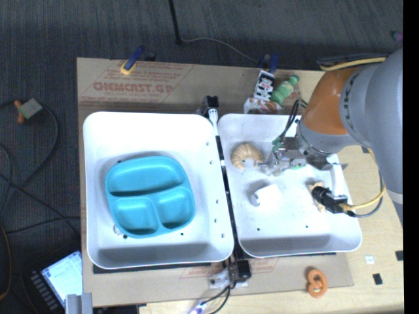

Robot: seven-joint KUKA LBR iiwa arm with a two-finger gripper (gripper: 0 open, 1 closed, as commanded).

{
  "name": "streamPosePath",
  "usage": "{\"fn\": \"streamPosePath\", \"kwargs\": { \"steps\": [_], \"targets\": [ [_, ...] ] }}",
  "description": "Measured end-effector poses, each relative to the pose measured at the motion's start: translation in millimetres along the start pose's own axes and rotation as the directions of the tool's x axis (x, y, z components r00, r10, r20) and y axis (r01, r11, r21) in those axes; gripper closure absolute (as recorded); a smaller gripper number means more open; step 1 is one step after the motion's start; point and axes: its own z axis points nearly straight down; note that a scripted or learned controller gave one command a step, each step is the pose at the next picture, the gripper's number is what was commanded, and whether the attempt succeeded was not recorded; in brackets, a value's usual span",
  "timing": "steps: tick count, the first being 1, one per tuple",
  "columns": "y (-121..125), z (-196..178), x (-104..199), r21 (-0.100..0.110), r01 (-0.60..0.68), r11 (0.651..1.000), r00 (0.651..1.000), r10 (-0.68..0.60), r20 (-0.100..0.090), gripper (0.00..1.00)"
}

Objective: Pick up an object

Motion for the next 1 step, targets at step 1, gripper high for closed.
{"fn": "streamPosePath", "kwargs": {
  "steps": [1],
  "targets": [
    [66.7, -65.0, 8.1, -0.003, 0.000, 1.000, 1.000, 0.000, 0.002, 1.00]
  ]
}}
